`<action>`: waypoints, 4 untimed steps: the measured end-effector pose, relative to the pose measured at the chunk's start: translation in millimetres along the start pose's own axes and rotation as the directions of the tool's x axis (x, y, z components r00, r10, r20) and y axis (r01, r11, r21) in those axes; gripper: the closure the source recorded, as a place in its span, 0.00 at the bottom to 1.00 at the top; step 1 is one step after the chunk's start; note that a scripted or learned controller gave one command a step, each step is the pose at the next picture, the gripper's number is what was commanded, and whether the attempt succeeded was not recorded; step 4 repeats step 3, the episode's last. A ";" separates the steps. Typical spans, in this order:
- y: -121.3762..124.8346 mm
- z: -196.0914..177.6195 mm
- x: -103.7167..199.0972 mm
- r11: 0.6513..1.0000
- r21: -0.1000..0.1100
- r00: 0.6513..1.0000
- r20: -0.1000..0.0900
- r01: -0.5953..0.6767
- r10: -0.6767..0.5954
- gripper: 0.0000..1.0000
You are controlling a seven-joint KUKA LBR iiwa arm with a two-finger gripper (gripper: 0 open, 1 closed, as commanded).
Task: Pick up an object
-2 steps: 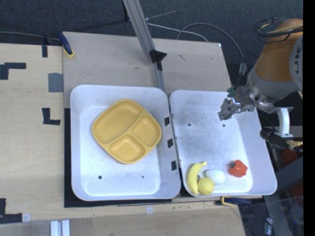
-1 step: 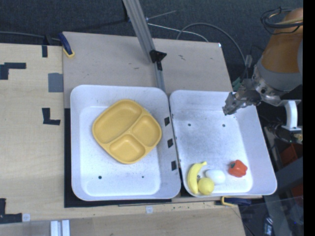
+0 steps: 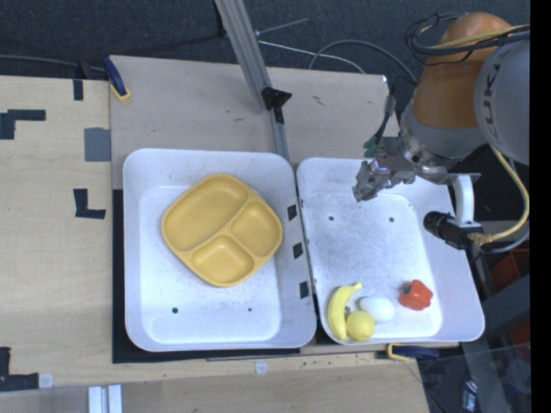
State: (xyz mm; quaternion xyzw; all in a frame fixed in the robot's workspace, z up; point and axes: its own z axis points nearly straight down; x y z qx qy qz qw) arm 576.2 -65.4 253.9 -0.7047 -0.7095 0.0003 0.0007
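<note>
Jaws – can't tell if spread or pressed together; gripper (image 3: 368,184) is small & dark from this angle, nothing visible between its tips; it sits over the far edge of the right bin (image 3: 392,231), near that bin's far-left corner, w/ the grey arm (image 3: 448,127) & its orange band coming in from the right

Right bin contents, all bunched at the near edge: banana (image 3: 340,308) curved along the near-left corner; yellow round fruit (image 3: 361,324), maybe a lemon, touching the banana's lower end; white egg-shaped obj (image 3: 376,307) just beside the fruit, touching or nearly so; red obj (image 3: 416,295) w/ a small green top, a bit apart to the right – looks like a pepper or tomato, can't tell which; all four are well apart from the gripper, w/ bare speckled bin floor between

Left bin (image 3: 146,256): yellow divided plate (image 3: 222,229), three compartments, lying flat & turned at an angle, roughly mid-bin toward the far side

Metal post (image 3: 245,41) rises at a slant from behind the seam between the two bins; tan bench (image 3: 52,231) to the left has dark tape marks
</note>
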 end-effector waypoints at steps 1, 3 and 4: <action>23.5 1.4 47.9 1.000 -0.001 1.000 -0.001 0.001 -0.001 1.00; 42.3 18.0 145.9 1.000 0.001 1.000 0.001 -0.001 0.001 1.00; 42.3 18.0 145.9 1.000 0.001 1.000 0.001 -0.001 0.001 1.00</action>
